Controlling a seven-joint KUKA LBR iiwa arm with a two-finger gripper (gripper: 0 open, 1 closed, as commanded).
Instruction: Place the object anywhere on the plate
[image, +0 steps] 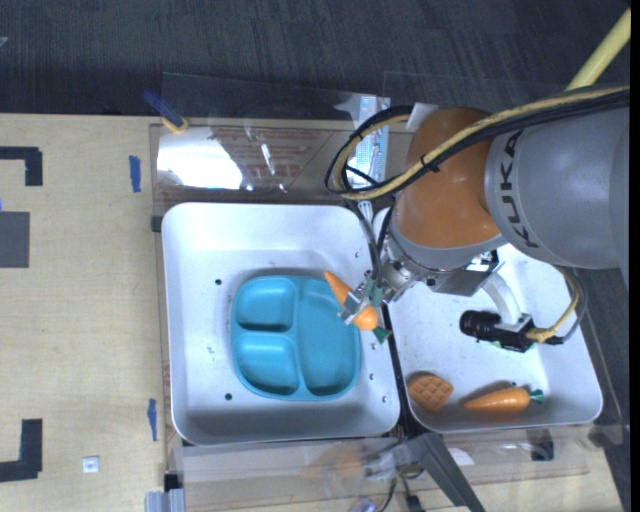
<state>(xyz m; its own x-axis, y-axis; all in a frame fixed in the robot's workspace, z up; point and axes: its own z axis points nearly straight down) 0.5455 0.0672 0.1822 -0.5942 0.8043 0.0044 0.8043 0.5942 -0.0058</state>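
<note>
A blue divided plate (295, 338) lies in the left white bin (200, 260). My gripper (360, 303) hangs over the plate's right edge, close to the wall between the two bins. It is shut on a small orange object (366, 318), whose pointed orange end (337, 287) sticks out to the upper left above the plate's rim. The grey arm with its orange band (450, 190) comes in from the upper right and hides part of the right bin.
In the right bin (560, 290), along its near side, lie a round brown waffle-like piece (428, 390) and an orange carrot (497, 399). A clear plastic sheet (260, 160) sits behind the left bin.
</note>
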